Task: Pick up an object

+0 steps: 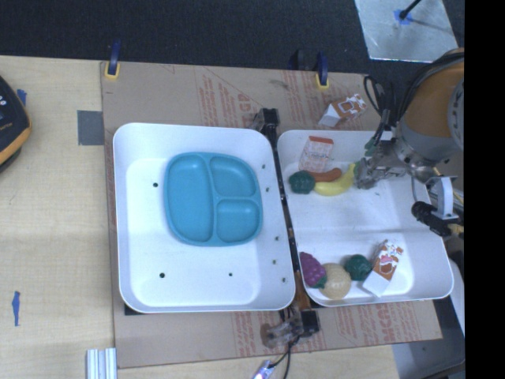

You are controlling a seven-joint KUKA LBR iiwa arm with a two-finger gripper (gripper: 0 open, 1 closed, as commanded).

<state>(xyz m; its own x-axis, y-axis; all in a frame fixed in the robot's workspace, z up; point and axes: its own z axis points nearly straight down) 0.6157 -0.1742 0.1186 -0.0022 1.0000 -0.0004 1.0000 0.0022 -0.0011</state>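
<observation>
The right white bin (426, 247) holds several small items. Near its far edge lie a clear packet with a red label (317, 154), a dark green vegetable (301, 182), a red sausage (329, 175) and a yellow banana (336, 186). Along the near edge sit a purple grape bunch (312, 269), a beige round item (336, 281), a green item (357, 266) and a small red-and-white carton (386, 262). My gripper (367, 172) hangs low over the bin's far part, just right of the banana's tip. Nothing shows between its fingers.
The left white bin (142, 287) holds a blue divided plate (213, 198). A small red-and-white packet (344, 110) lies on the cardboard beyond the right bin. Clamps sit at the cardboard's far edge, and a dark device (9, 121) lies at the far left.
</observation>
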